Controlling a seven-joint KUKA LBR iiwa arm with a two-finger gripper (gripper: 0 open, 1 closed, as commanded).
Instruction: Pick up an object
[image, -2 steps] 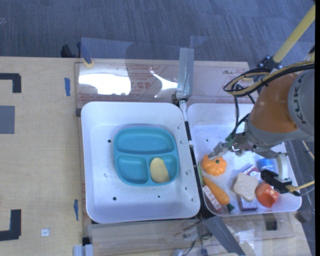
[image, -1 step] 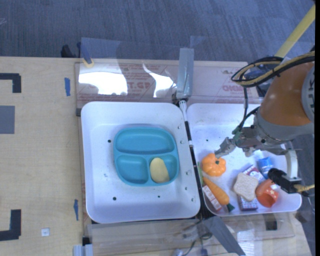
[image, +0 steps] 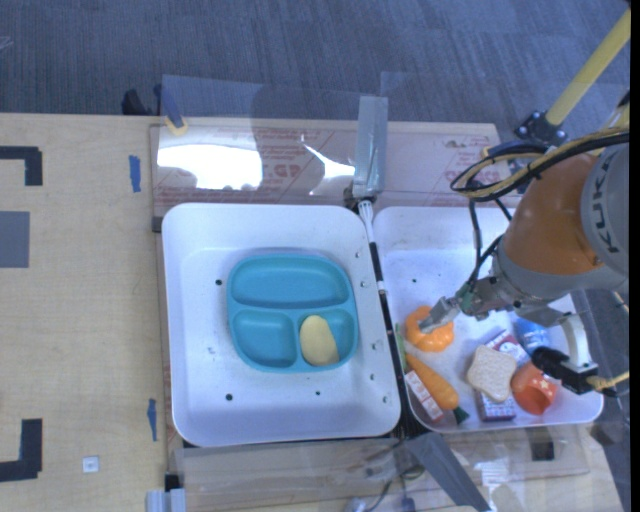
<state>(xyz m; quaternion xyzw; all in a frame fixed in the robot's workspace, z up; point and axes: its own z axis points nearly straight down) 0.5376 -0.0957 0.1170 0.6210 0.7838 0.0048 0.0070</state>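
The right bin (image: 420, 250) holds several toy foods. An orange fruit-like piece (image: 430, 339) lies near its left wall, and my gripper (image: 438, 318) is low over its top edge, touching or nearly touching it. Below it lies a carrot (image: 436, 382). To the right are a bread slice (image: 490, 372), a red piece (image: 532, 390) and a small blue-and-white item (image: 530, 335). The arm's orange band (image: 545, 225) hangs over the bin's right side and hides part of it.
The left bin (image: 200, 380) carries a blue divided plate (image: 290, 285) with a yellow oval piece (image: 318, 340) in its lower right compartment. A purple box (image: 497, 405) sits under the bread. A thin divider (image: 378, 290) separates the bins. A black cable (image: 480, 175) loops above the right bin.
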